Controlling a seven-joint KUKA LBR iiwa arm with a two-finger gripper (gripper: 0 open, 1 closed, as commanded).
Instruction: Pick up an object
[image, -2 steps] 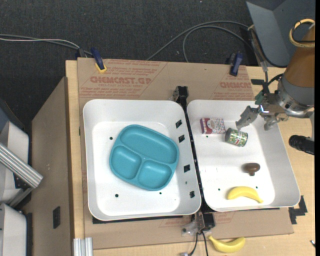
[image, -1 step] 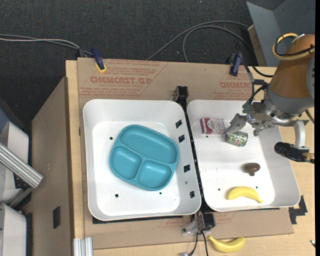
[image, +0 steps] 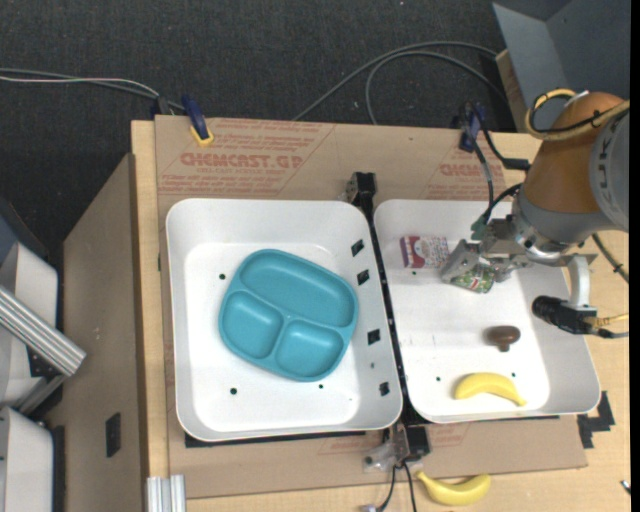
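Tool: the grey two-finger tool is low in the right white bin, over a small green-and-white packet; whether its fingers are wide or narrow I cannot tell.
Candidates: a purple-and-white pouch just beside it, a brown round lump and a yellow banana nearer the front, spread apart, likely for clean approaches.
Left bin: a teal divided plastic plate lies flat.

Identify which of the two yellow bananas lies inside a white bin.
The yellow banana at the right white bin's front edge. The other banana lies outside, on the brown board below it.
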